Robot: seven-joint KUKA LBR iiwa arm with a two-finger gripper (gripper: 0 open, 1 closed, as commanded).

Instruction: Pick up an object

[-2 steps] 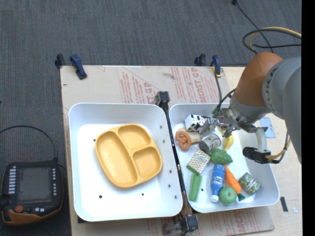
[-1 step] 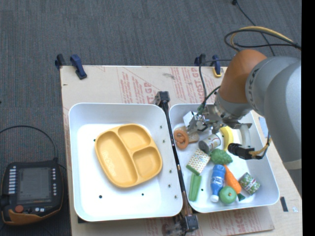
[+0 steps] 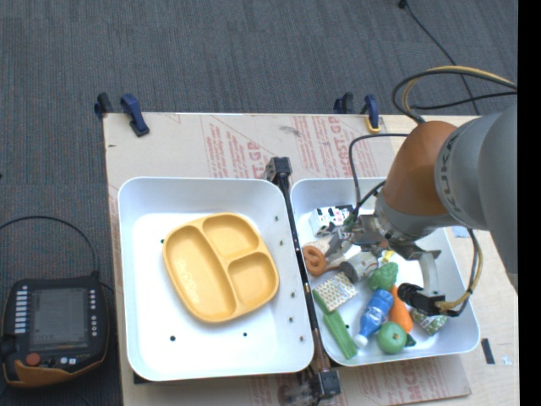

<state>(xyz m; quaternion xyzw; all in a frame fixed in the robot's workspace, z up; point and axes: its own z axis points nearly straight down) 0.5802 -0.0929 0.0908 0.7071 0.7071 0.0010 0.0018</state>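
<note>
Finger state cannot be told; gripper (image 3: 365,242) sits low in right bin (image 3: 467,328), over clutter. Candidate objects cluster from 6 to 9 o'clock of it: blue bottle (image 3: 374,314), green apple (image 3: 391,338).

The arm (image 3: 439,184) hides the right bin's (image 3: 469,332) far corner.

Bench board (image 3: 228,146): you can see red printing across its bare top, above the bins, in the upper middle of the frame; the letters lie upside down and can't be read.
Handheld pendant (image 3: 55,320): at the lower left of the frame, its grey screen shows you nothing legible.
</note>
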